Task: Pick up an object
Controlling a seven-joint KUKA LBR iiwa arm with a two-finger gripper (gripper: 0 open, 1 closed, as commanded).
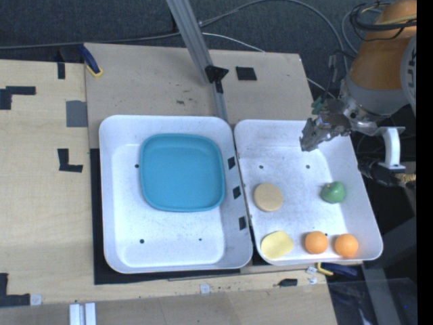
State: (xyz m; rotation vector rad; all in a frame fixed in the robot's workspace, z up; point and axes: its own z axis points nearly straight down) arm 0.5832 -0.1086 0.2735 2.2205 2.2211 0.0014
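Tool (312, 139) over the right bin's (291, 131) far end, touching nothing seen; can't tell its state. Green object (333, 192) lies nearer in that bin, well clear of tool.

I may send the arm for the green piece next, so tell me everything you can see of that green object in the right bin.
The green object is a small, rounded lump, matte green with a paler patch on top, possibly toy food. It sits loose on the floor of the right bin, close to the right wall, apart from the tan disc to its left and the two orange balls below it. The pincer hangs above and left of it, not touching.
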